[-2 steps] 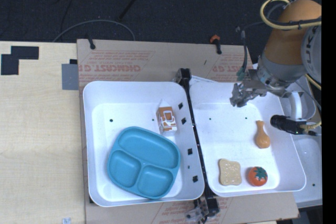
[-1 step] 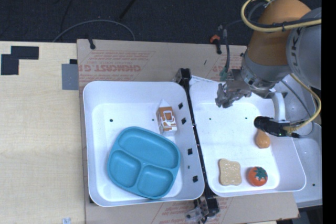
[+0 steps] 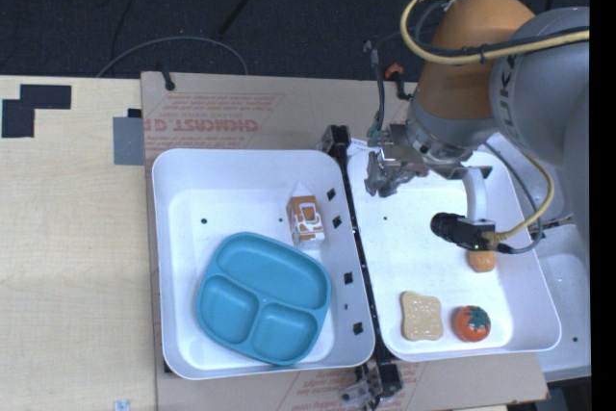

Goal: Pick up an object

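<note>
Presently catalogued: left bin (image 3: 178,207), shallow white plastic, holds a smooth blue three-compartment tray (image 3: 263,297) and a small orange-and-white carton (image 3: 306,220) standing upright just beyond it. Right bin (image 3: 539,322) holds a flat tan toast slice (image 3: 422,316), long axis running near to far, beside a round orange-red tomato (image 3: 472,323); a small orange lump (image 3: 481,260) lies farther back. Gripper (image 3: 383,176) hangs over the right bin's far left corner.

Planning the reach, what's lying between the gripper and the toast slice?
In the camera view, bare white bin floor separates the gripper from the toast slice.
</note>
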{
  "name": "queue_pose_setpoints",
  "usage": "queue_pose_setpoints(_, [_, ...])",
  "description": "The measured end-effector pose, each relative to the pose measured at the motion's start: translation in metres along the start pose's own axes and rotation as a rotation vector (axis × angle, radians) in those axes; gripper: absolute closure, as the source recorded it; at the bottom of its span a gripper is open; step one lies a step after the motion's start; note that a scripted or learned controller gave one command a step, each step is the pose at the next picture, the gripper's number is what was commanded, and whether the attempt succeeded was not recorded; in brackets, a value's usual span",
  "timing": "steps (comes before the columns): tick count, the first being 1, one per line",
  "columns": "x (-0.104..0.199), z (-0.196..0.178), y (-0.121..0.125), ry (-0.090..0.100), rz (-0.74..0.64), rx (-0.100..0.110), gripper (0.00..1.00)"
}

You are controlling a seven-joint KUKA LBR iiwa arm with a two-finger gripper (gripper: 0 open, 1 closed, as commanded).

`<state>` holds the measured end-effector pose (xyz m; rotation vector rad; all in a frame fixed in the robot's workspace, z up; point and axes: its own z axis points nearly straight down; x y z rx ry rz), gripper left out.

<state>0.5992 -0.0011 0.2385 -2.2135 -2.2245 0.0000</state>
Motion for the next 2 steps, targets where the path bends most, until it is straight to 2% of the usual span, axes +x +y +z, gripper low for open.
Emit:
queue_pose_setpoints(1, [0.048, 0.014, -0.014, -0.001, 0.001, 0.003, 1.0])
queue_pose_setpoints(2, [0.09, 0.01, -0.023, -0.001, 0.0, 0.002, 1.0])
